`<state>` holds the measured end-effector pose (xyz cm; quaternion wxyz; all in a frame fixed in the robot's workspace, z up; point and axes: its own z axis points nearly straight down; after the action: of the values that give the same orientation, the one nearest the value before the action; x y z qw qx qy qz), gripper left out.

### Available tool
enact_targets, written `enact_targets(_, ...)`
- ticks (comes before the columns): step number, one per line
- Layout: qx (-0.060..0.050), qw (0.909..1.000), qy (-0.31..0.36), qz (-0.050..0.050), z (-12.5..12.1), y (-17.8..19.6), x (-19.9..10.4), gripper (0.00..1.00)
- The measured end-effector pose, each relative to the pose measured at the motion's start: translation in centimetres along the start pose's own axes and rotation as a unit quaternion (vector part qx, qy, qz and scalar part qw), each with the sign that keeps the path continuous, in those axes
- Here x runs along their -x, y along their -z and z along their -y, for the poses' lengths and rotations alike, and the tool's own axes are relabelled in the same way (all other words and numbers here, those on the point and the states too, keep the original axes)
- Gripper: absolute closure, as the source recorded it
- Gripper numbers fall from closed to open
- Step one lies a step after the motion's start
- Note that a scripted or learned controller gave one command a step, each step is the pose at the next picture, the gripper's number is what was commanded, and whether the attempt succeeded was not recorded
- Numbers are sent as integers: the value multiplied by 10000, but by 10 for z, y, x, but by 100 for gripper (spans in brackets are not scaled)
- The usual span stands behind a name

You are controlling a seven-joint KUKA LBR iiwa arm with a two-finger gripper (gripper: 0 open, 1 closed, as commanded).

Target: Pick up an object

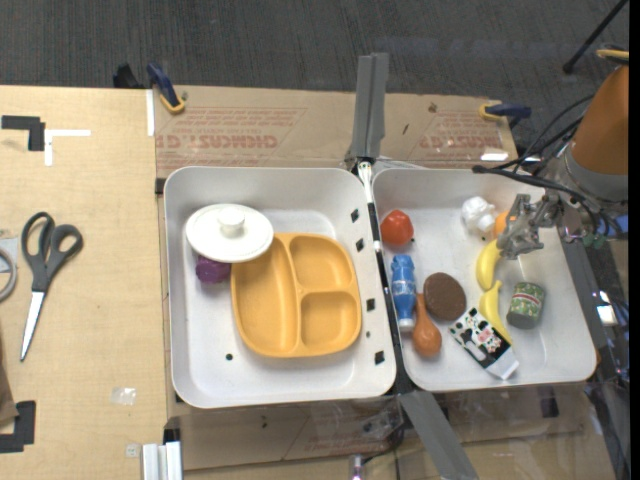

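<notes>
My gripper (517,236) hangs over the right part of the right bin (570,368), just above the upper end of a yellow banana (487,266). A second banana piece (490,303) lies below it, next to a green can (526,304). A white crumpled object (478,212) and a small orange object (500,225) sit right beside the gripper on its left. Further left in this bin lie a red ball (397,228), a blue bottle (402,288), a brown disc (444,294), an orange-brown pear-shaped thing (426,334) and a black-and-white patterned box (482,340).
The left bin (190,368) holds a yellow divided plate (297,294), a white lid (229,232) and a purple object (212,271) partly under the lid. Scissors (42,260) lie on the bench at the far left. Cables and the arm crowd the right edge.
</notes>
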<state>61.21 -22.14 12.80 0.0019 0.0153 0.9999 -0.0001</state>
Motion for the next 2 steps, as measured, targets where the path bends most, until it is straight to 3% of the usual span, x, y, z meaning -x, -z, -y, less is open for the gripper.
enact_targets(1,4,9979,-651,-15,-73,-36,-115,100)
enact_targets(2,-3,9716,-2367,-10,-127,-36,-96,100)
